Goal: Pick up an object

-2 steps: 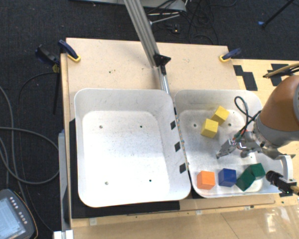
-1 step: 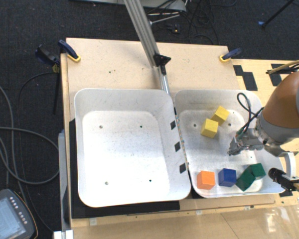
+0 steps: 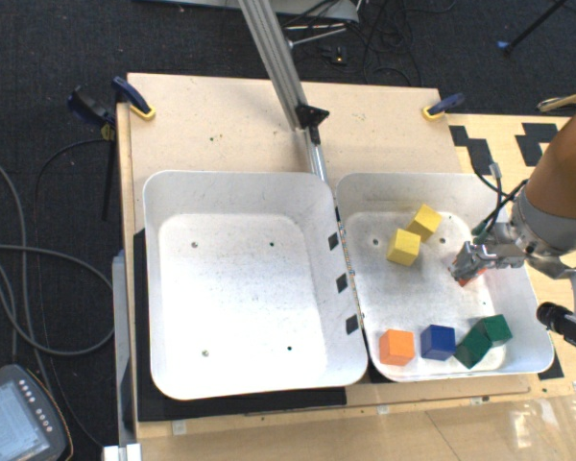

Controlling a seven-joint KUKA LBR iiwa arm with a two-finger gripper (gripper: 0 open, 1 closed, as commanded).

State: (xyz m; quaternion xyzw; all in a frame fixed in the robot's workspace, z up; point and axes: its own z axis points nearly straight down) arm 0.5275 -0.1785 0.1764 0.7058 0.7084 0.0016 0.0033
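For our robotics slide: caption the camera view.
Arm's hand low in right bin near yellow blocks, something red beneath it.

A metal pole (image 3: 274,51) slants over the bench's (image 3: 230,128) back edge; clamps (image 3: 132,98) grip both back corners; cables (image 3: 19,257) trail left.

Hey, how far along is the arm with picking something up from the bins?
Nothing looks lifted yet. The gripper is low in the right bin, at something small and red; whether it grips it is unclear. Two yellow blocks, orange, blue and green blocks lie untouched.
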